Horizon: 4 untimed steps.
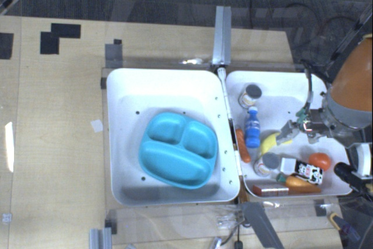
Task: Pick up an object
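Observation:
The right bin [278,82] holds several small objects. A blue bottle [252,132] lies near its left wall, with a yellow banana-like piece [268,142] just to its right. My gripper [289,130] hangs over the middle of this bin, its tip right beside the yellow piece's upper end; whether it touches is unclear. Nothing visibly sits in its grasp. Below it lie a black-and-white box [308,171], an orange-red ball [320,160] and an orange carrot shape [301,183]. A round dark-topped jar [252,93] stands at the bin's back.
A blue divided plate [178,149] lies in the left bin [116,125]. A thin orange stick [242,146] runs along the right bin's left wall, and a red pen [269,189] lies at its front edge. A metal post [222,35] rises behind the bins.

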{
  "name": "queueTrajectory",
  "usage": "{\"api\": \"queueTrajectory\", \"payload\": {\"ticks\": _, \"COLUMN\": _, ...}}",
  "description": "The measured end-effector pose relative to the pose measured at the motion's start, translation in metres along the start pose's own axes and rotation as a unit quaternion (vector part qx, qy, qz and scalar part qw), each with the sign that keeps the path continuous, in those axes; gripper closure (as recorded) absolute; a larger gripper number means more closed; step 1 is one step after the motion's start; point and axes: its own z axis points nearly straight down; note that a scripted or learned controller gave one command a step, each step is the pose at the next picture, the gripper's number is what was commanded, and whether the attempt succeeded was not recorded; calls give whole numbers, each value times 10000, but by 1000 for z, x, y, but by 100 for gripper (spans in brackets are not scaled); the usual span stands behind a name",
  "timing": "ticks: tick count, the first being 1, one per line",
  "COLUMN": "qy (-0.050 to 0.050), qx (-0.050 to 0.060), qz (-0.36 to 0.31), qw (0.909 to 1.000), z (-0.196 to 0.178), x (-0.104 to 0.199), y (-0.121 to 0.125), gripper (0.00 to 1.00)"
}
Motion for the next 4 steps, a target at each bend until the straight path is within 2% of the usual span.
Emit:
{"api": "queueTrajectory", "payload": {"ticks": 1, "qy": 5, "qx": 22, "qz": -17, "qw": 10000, "z": -6, "x": 1, "y": 1, "gripper": 100}}
{"api": "queueTrajectory", "payload": {"ticks": 2, "qy": -7, "qx": -60, "qz": 64, "qw": 10000, "z": -79, "x": 70, "y": 28, "gripper": 100}}
{"api": "queueTrajectory", "payload": {"ticks": 3, "qy": -11, "qx": -51, "qz": 527, "qw": 9986, "z": -73, "x": 41, "y": 141, "gripper": 100}}
{"api": "queueTrajectory", "payload": {"ticks": 4, "qy": -2, "qx": -51, "qz": 1446, "qw": 9895, "z": -87, "x": 55, "y": 125, "gripper": 100}}
